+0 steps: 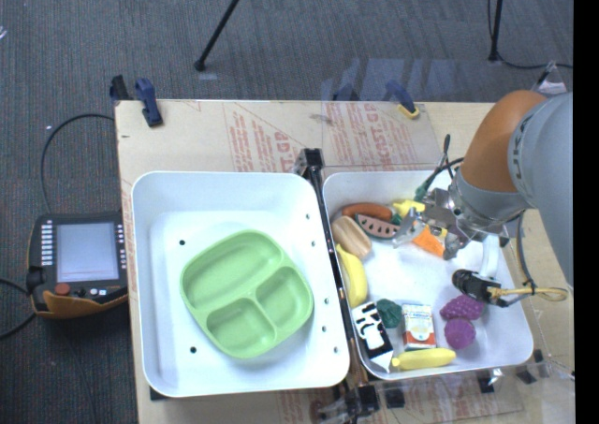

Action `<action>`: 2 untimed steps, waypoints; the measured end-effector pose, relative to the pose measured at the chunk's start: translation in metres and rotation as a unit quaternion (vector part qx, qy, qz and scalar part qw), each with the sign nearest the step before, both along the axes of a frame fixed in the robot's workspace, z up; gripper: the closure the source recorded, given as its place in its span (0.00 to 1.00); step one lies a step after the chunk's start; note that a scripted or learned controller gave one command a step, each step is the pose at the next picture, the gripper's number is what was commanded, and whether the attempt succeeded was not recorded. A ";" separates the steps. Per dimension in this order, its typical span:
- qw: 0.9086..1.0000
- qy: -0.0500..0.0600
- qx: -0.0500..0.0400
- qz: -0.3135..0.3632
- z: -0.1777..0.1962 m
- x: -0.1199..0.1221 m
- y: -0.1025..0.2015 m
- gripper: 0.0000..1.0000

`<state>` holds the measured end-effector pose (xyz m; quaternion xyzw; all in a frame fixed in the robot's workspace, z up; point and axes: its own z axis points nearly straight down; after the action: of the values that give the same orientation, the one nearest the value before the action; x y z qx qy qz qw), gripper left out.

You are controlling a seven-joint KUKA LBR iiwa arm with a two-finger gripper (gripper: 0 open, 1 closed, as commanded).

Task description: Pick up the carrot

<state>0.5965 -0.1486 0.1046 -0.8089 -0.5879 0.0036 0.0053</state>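
While the gripper (432,230) hangs low over the right bin (520,338), the carrot (430,241) lies just under it, near the hot dog (367,214). Grasp state: cannot tell. Looks light, stiff, slick plastic; best pinched across the thick middle.

A: Both bins, the left one (154,226) and the right one (510,338), look like smooth white plastic with a faint sheen.

B: The green divided plate (245,294) seems matt plastic too. The bench top (253,132) looks like printed cardboard, dull and papery.

A: The floor (94,20) resembles rough grey carpet. The carrot (430,242) appears smooth, like moulded plastic.
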 end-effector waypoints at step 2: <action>0.992 0.000 -0.001 -0.127 -0.009 -0.007 -0.031 1.00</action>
<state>0.5896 -0.1801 0.0956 -0.8771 -0.4803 0.0035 0.0052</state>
